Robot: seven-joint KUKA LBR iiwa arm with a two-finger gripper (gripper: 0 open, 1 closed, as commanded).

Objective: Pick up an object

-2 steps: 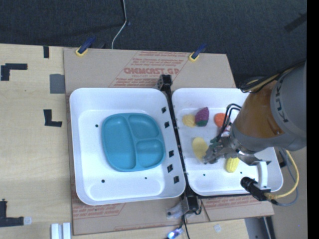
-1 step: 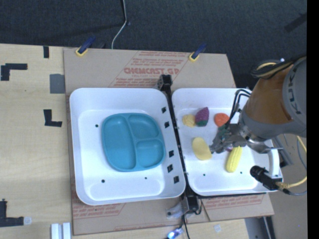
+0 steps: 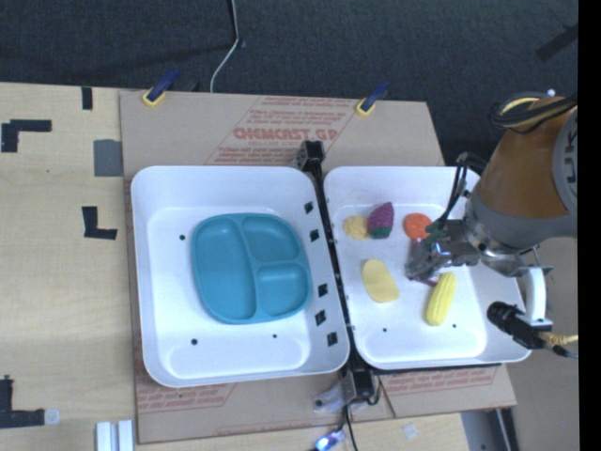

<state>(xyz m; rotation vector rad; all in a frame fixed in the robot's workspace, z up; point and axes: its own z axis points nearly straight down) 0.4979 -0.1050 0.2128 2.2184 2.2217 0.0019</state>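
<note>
The right bin (image 3: 413, 346) holds several toy foods: a yellow lemon-like piece (image 3: 380, 281), a corn cob (image 3: 439, 299), a purple piece (image 3: 381, 218), a small yellow piece (image 3: 355, 226) and an orange-red piece (image 3: 417, 224). My gripper (image 3: 425, 261) hangs low over the middle of this bin, between the lemon-like piece and the corn cob, just below the orange-red piece. Nothing shows between its dark fingers. The left bin (image 3: 160, 327) holds a blue divided plate (image 3: 252, 266).
The arm's grey and orange wrist (image 3: 521, 191) leans over the right bin's right wall. A black divider with clips (image 3: 324, 252) runs between the bins. Both bins rest on a cardboard sheet (image 3: 272, 134) on the bench.
</note>
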